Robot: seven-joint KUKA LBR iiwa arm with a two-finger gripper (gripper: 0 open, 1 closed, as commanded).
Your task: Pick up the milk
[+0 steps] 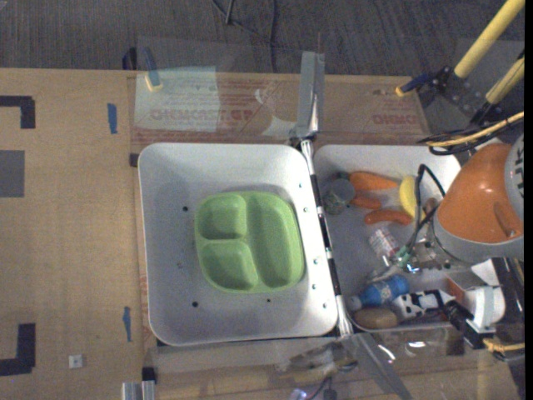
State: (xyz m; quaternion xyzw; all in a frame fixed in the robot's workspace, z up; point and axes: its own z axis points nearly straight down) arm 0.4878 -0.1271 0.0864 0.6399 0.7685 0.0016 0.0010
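The milk (422, 304) is a small carton with black and white cow patches, lying on its side near the front edge of the right bin (360, 248). My gripper (406, 261) hangs over the middle of that bin, just behind the milk and above a clear plastic bottle (383, 243). The arm's orange band (476, 207) and grey wrist cover the bin's right part. Nothing is visibly held.
The right bin also holds two carrots (376, 181), a yellow banana (408, 196), a grey lump (339, 197), a blue bottle (381, 292) and a brown potato (376, 318). A green divided tray (249, 242) lies in the left bin (166, 223).
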